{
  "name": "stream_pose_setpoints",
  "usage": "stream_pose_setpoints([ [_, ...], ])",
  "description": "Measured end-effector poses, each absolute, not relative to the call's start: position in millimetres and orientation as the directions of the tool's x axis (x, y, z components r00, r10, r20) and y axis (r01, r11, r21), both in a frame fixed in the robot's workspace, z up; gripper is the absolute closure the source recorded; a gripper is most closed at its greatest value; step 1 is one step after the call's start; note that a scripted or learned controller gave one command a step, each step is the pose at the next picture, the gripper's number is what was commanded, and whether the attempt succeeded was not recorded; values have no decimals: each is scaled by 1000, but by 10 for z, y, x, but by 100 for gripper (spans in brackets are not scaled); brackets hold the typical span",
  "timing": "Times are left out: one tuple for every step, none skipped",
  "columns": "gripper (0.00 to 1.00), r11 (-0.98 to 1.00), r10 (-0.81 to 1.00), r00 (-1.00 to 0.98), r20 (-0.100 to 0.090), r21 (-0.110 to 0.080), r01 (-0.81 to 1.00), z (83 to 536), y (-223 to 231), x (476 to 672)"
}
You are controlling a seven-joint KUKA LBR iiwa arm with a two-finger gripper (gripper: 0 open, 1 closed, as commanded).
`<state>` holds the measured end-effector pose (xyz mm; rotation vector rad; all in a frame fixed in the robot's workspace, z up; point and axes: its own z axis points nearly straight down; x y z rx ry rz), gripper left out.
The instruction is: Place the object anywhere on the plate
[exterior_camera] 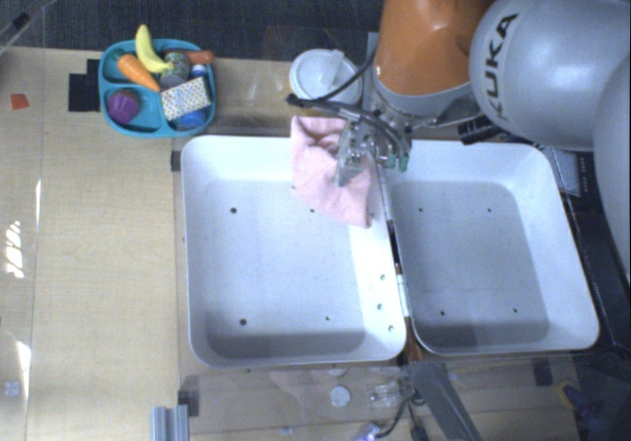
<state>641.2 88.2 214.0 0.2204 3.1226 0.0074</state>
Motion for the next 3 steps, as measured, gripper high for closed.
stream_pose_setpoints([
  [100, 1000, -2, -1000, -12, 5, -2, 2241, 1332, 6431],
  [100, 1000, -7, -1000, -11, 5, -7, 2266, 1846, 6314],
  [0, 1000, -6, -1000, -12, 6, -7, 2270, 1843, 6316],
])
